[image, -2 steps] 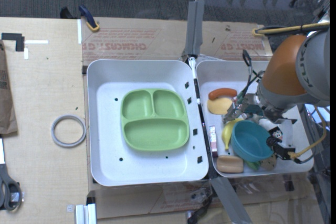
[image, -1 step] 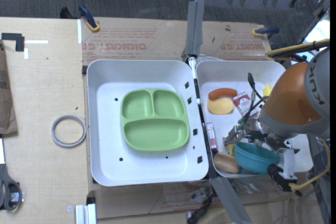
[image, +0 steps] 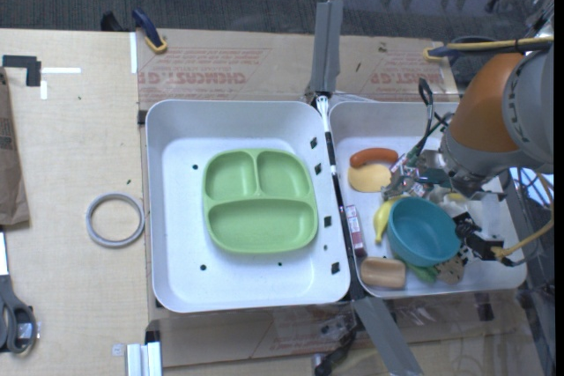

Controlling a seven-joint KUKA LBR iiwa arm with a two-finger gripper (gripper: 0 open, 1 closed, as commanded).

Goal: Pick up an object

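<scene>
The right bin [image: 352, 121] holds several toy foods: a red-orange sausage [image: 374, 157], a pale yellow piece [image: 369, 178], a banana [image: 382, 221], a blue bowl [image: 424, 231] and a tan bread-like block [image: 383, 273]. A green item [image: 428, 272] peeks out from under the bowl. My gripper [image: 409, 177] hangs low in this bin, just right of the yellow piece and above the bowl's far rim. The grey arm with its orange band [image: 487, 106] covers the bin's right part.
The left bin [image: 167, 216] contains a green divided plate [image: 260, 201]. A grey tape ring [image: 115, 218] lies on the bench to the left. Cables and a black bracket [image: 480, 244] crowd the right bin's right side.
</scene>
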